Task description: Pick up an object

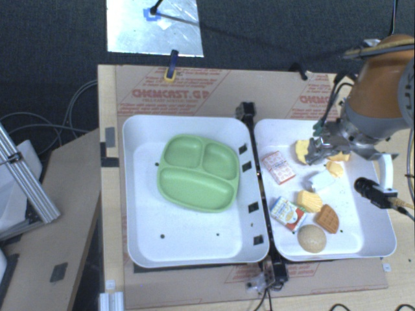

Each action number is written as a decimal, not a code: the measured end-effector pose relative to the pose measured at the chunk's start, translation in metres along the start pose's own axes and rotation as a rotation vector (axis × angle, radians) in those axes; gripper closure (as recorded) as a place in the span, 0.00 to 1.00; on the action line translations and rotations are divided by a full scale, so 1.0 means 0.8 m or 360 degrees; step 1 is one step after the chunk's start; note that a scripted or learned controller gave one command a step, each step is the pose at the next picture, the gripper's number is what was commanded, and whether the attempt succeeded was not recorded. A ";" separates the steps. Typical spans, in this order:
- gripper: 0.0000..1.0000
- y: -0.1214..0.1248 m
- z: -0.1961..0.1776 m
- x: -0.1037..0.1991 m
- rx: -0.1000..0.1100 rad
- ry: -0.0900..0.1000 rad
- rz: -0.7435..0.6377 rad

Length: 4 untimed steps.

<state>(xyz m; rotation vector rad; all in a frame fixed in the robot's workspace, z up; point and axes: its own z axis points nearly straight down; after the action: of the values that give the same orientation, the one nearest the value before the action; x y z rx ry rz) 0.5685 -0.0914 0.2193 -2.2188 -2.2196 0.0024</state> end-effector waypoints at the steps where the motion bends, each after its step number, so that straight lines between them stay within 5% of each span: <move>1: 1.00 -0.048 -0.018 0.032 -0.0003 0.0000 -0.0007; 4: 1.00 -0.044 -0.010 0.040 -0.0008 -0.0001 -0.0005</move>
<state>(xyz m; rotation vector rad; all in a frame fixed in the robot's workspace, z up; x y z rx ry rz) 0.5330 -0.0598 0.2276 -2.2179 -2.2264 -0.0022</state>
